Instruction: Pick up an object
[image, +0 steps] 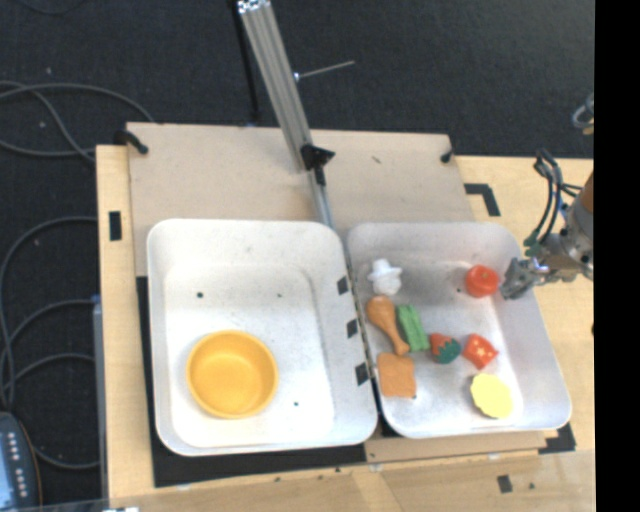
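Note:
The right bin holds several toy foods. A red tomato-like piece lies near its far right side. A white piece, a tan drumstick, a green piece and an orange slab sit along its left side. A red and green piece, a red piece and a yellow disc lie toward the front right. My gripper hangs over the bin's right rim, just right of the red tomato-like piece, with nothing seen in it.
The left bin holds a yellow bowl at its front. A slanted metal post rises behind the bins. Cables lie on the dark floor at the left.

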